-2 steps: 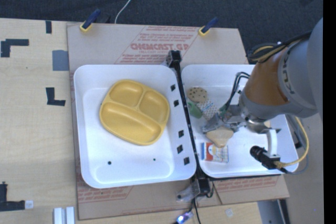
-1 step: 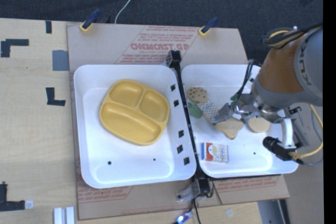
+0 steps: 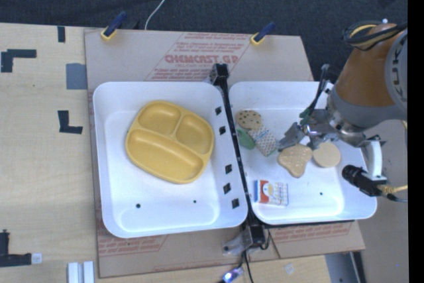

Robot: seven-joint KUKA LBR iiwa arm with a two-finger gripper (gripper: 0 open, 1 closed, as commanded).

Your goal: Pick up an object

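Observation:
In the right bin lie a speckled round cookie, a green piece, a patterned grey-white piece, a tan toast-like piece, a pale round disc and a small white carton with red and blue print. My gripper hangs over the middle of this bin, just above the tan piece and left of the disc. Nothing shows between its fingers.
The left bin holds a yellow divided plate. A black divider with clips runs between the bins. The arm's grey and orange body covers the right bin's far right side. Cardboard lies under both bins.

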